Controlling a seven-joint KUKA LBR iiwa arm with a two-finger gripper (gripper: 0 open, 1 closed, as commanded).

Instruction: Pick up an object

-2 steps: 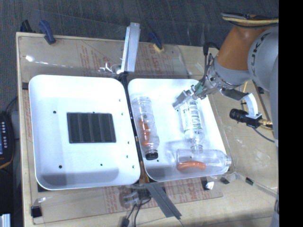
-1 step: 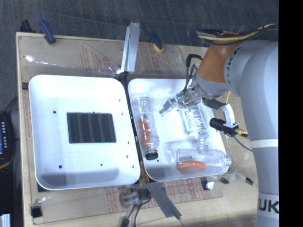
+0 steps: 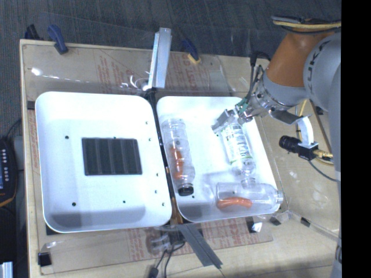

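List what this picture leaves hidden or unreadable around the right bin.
- Tool: small and blurred in the camera view; its finger state is unreadable.
- Labelled bottle: print too small to read; its upper end is hidden under the tool.
- Arm: cut off by the top edge.
- Orange contents of the bottom bottle: blurred by clear plastic.

Three clear glossy plastic bottles [image 3: 177,154] lie in a smooth white plastic bin [image 3: 200,106] on a matt wooden bench [image 3: 87,59].
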